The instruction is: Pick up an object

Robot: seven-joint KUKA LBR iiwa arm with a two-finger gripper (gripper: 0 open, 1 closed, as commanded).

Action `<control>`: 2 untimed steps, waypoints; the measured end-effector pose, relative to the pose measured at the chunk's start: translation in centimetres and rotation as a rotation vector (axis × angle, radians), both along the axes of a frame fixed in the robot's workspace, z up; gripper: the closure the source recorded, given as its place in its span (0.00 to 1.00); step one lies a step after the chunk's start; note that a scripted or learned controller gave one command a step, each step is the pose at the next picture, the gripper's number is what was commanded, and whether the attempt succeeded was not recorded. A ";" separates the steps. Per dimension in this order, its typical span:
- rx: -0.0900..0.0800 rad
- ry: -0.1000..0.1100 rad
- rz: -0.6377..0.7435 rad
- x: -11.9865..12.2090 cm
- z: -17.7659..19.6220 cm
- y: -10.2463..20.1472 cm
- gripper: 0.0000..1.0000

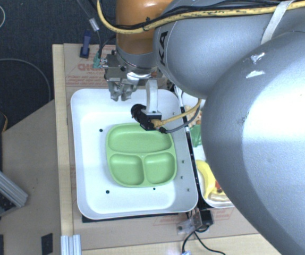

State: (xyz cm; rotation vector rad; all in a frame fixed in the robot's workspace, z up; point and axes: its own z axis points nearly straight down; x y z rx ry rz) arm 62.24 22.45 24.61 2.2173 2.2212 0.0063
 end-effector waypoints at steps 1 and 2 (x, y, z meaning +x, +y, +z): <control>-0.002 0.010 -0.003 -3.6 -4.2 0.0 1.00; -0.001 -0.001 -0.005 4.0 -6.4 -3.9 1.00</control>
